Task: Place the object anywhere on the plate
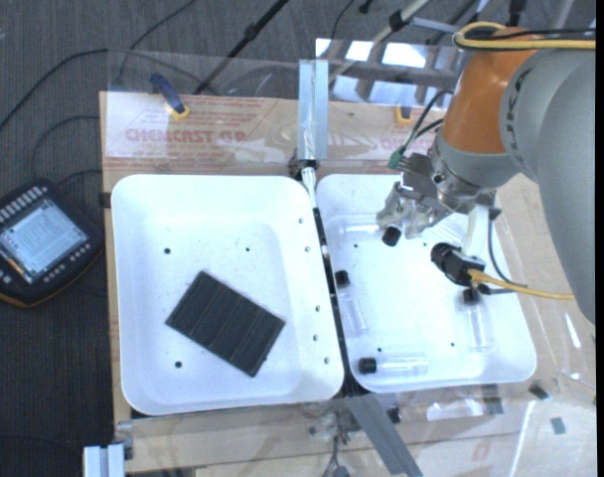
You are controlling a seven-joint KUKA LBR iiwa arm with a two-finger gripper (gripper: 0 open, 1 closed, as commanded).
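- Gripper (pixel 413 217) hangs over the upper part of the right bin (pixel 501 366), nothing visibly pinched; finger state can't be read.
- Clear tubes with black caps (pixel 391 366) lie loose on that bin's floor, likely the pick objects.
- Plate (pixel 226 323), dark and ribbed, sits in the left bin (pixel 143 266) as the drop target.

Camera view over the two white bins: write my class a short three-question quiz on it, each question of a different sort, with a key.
1. True or false: the dark ridged plate lies in the left bin.
2. Which bin does the gripper hang over? A) left B) right
3. Fill in: the clear tube with a black cap lies near the right bin's ____ edge.

Key: 1 true; 2 B; 3 front (bottom of the picture).
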